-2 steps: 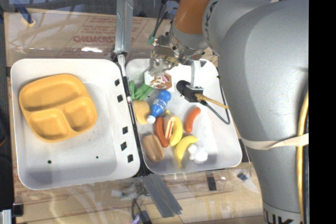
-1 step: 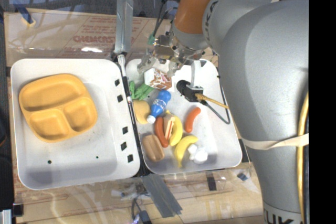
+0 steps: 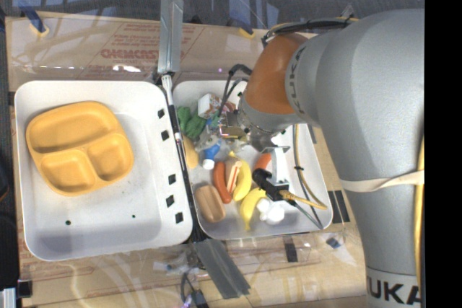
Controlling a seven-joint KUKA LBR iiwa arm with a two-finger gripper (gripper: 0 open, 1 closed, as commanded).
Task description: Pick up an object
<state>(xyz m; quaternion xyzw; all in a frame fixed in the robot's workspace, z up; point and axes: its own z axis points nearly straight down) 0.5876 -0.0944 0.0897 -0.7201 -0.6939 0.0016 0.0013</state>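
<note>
The arm (image 3: 368,112) is a bulky, smooth grey shell with rounded segments. An orange band (image 3: 271,79) rings it above the wrist. Thin black cables (image 3: 234,83) loop beside the band toward the end effector (image 3: 229,128), a cluster of small dark and metallic parts. White letters "UKA" (image 3: 393,291) mark the lower grey casing.

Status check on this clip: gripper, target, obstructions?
Gripper low in right bin, over toy pile; fingers unreadable. No object seen held. Banana and hot dog crowded together nearby.
</note>
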